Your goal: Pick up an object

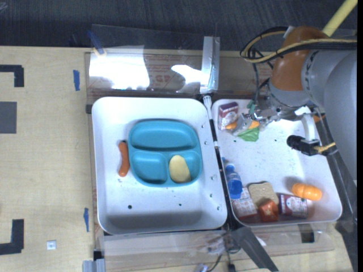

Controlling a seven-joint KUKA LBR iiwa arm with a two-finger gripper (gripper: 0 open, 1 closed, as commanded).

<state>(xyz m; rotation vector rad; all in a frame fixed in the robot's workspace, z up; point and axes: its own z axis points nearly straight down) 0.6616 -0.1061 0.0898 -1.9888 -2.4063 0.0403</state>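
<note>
My gripper (257,116) hangs low over the back left corner of the right bin (283,163), under the grey arm with its orange band. It sits right above a green leafy item (248,133). A small orange piece (231,126) and a red-and-white carton (228,113) lie just to its left. The gripper's metal parts blur into these items, and I see nothing clearly held.
Along the right bin's front lie a blue bottle (232,180), a bread slice (262,192), a red can (268,210), a dark red packet (293,205) and an orange toy (307,191). The left bin (108,197) holds a blue divided plate (161,146) with a yellow item (180,168), and an orange sausage (123,158).
</note>
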